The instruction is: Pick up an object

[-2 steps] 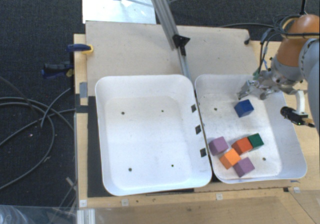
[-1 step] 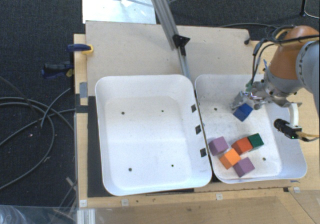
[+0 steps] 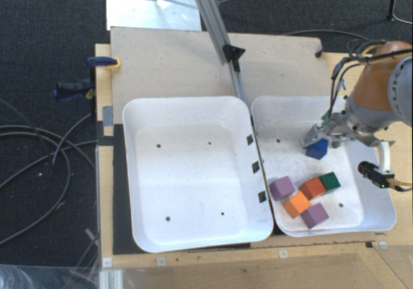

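The desk (image 3: pixel 168 65) carries two shallow white bins side by side. The left bin (image 3: pixel 139 171) sits close against the right bin (image 3: pixel 277 123), their rims meeting along a row of small dark clips. A slanted grey pole (image 3: pixel 213 17) runs down from the top and ends at the seam between them. A blue and yellow clamp (image 3: pixel 102 62) grips the desk's left edge, with a darker clamp (image 3: pixel 71 89) just beyond it, and loose black cables (image 3: pixel 39 152) sprawl over the dark carpet.

In the near part of the right bin lies a tight cluster of blocks: a purple block (image 3: pixel 282 188), an orange block (image 3: pixel 298 204) touching a red-orange block (image 3: pixel 313 188), a green block (image 3: pixel 330 181) just beside that, and a second purple block (image 3: pixel 315 215) nearest the rim. They sit apart from the blue block (image 3: pixel 317 149), which is farther back in the same bin.

The arm (image 3: pixel 384 91) comes in from the right, its orange band above the wrist, bent down over the right bin. The pincer (image 3: pixel 321 137) hangs right at the top of the blue block, seemingly touching it. Whether the pincer is released or clenched, I cannot tell from here.
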